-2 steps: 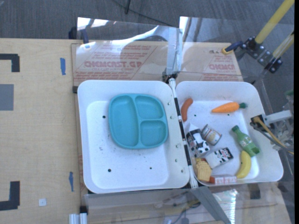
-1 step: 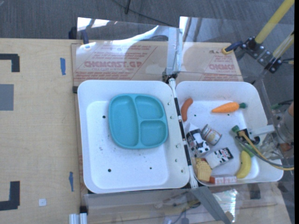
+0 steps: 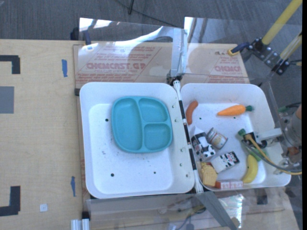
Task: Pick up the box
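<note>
Looking down at a slant, we see a pale wooden bench (image 3: 38, 128) carrying black corner marks and short strips of blue tape, with dark grey floor beyond its far edge and a loose black cable lying there. Two shallow white bins sit side by side on the bench, their inner rims touching, and sheets of clear plastic with reddish lettering lie just behind them. The left bin (image 3: 96, 176) holds a teal divided plate (image 3: 142, 123) with three compartments, set toward the bin's far side. The right bin (image 3: 259, 97) holds a small jumble: an orange carrot (image 3: 231, 110) near the far wall, a reddish sausage shape (image 3: 191, 111) against the left wall, a small tin (image 3: 217, 139), a black-and-white carton (image 3: 203, 146), a biscuit-like piece (image 3: 208, 174) and a yellow banana (image 3: 250, 168). The box (image 3: 226, 161), white with dark print, lies flat near the bin's near side, between the biscuit and the banana and just beside the carton. At the right edge, part of the grey arm (image 3: 291, 138) hangs over the bin's right rim, with yellow and green cabling trailing toward the banana; much of it is cut off by the frame. We cannot make out the hand from this angle, so we cannot tell how it stands. A yellow pole crosses the upper right corner.
</note>
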Available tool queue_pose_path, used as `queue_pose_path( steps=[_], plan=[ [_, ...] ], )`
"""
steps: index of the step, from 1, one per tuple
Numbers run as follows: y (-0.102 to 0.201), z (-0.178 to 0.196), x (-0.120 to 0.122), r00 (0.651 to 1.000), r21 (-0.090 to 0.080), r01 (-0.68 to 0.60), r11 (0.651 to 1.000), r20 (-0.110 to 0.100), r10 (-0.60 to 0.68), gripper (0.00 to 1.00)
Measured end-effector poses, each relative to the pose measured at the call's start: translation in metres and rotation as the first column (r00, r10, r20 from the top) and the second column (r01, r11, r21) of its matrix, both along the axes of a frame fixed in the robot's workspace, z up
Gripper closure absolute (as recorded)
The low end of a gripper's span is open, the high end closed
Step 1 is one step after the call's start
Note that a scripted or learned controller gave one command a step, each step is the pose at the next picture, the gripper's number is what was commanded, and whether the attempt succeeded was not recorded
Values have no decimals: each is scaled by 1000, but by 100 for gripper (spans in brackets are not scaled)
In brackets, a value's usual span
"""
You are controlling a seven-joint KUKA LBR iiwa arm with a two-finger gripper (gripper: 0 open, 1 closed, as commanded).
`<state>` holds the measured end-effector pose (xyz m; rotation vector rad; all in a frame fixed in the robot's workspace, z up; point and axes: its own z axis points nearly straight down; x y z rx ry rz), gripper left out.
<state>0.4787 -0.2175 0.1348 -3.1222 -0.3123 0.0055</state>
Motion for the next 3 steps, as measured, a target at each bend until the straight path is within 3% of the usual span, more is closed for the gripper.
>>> queue_pose_path(
  steps=[1,2,3],
  plan=[
    [-6,143,2,1000,-2,-4,1000,2,4,0],
    [-6,217,1,1000,-3,-4,1000,2,4,0],
    [1,300,12,986,-3,-169,986,3,169,0]
  ],
)
